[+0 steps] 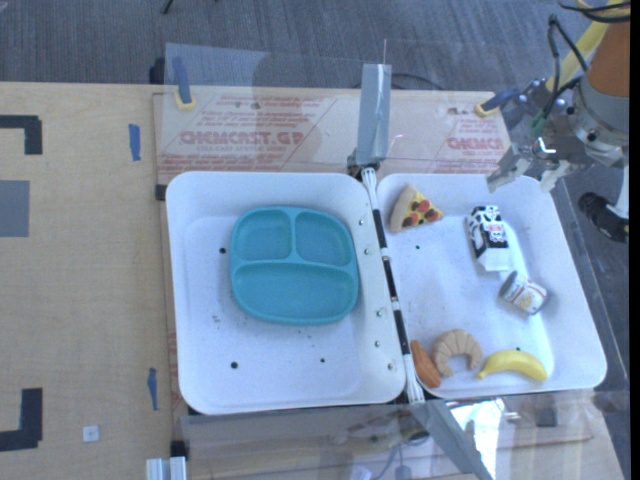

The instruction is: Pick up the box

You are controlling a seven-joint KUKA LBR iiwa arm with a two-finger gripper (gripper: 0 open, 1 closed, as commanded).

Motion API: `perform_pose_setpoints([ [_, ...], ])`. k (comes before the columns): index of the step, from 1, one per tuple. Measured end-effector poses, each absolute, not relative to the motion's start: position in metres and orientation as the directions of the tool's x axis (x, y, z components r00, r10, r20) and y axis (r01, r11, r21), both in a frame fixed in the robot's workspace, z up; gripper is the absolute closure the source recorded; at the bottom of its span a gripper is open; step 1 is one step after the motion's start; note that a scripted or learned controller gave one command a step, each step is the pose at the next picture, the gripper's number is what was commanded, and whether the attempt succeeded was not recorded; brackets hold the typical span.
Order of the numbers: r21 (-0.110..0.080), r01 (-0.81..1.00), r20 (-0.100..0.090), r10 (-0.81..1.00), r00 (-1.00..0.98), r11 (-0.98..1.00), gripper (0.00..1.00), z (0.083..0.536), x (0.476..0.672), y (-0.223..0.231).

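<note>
Two shallow white plastic bins sit side by side on the pale wood worktop (80,268).

Left bin (200,368): holds one teal plastic divided plate (295,266) with three compartments, lying flat near the bin's centre.

Right bin (580,358): holds six items.
- Small black-and-white carton-style box with a cow pattern (490,236), the task object. It lies in the upper middle of the bin, clear of the walls and apart from its neighbours.
- Toy pizza slice, tan with red spots (414,209), at the upper left corner of this bin, close to the divider between the bins.
- Small white-and-grey can (524,293) lying on its side, just below and right of the box.
- Brown toy croissant (459,349) near the lower edge.
- Orange toy carrot (426,366) touching the croissant's left side, against the divider.
- Yellow toy banana (514,366) just right of the croissant, near the front wall.

Arm: grey with orange band, enters from the upper right. Its claw (527,165) hangs over the far right rim of the right bin, above and right of the box, well apart from it. Nothing is seen between its fingers; how wide they stand I cannot tell from this angle.

Behind the bins lies a clear sheet with red lettering (250,133).
</note>
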State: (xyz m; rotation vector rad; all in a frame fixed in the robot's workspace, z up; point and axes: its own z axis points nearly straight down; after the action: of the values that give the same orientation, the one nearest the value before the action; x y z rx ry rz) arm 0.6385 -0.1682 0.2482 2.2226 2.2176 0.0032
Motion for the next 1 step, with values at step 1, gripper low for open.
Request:
perform_pose_setpoints([
  [1, 0.008, 0.982, -0.004, 0.982, -0.187, 0.187, 0.00, 0.2268, 0.6693, -0.1583],
])
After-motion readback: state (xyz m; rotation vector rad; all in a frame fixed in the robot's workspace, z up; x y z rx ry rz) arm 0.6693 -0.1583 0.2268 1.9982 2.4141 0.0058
